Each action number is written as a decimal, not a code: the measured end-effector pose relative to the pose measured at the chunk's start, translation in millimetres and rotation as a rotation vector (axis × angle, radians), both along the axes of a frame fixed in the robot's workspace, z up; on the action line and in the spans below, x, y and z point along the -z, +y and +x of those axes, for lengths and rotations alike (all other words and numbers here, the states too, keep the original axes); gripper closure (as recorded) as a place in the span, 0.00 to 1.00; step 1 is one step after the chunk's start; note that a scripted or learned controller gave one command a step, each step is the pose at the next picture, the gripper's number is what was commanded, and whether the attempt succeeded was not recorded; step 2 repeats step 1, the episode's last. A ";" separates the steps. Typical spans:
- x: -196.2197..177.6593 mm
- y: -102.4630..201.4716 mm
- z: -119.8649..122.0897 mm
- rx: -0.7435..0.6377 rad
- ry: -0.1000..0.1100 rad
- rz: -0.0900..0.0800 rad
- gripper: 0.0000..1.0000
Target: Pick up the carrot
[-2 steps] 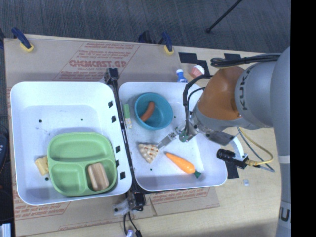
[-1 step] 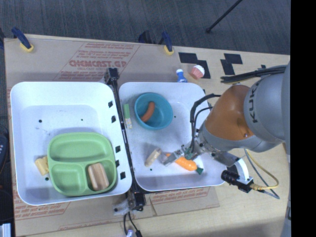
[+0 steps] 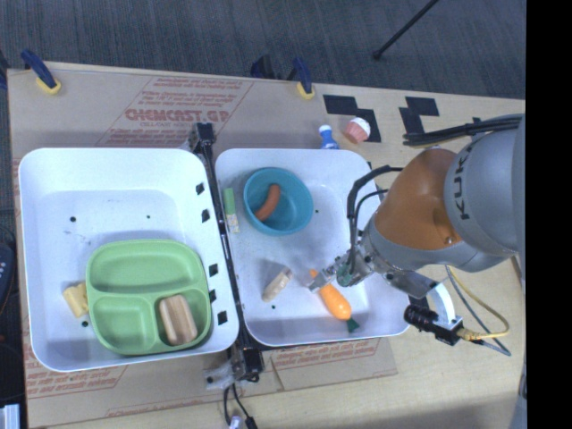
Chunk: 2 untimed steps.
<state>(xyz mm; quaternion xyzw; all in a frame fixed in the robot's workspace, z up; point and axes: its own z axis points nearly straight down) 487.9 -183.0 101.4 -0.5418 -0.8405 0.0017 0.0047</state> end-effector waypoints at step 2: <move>-63.9 51.8 -3.4 0.200 -0.005 -0.003 1.00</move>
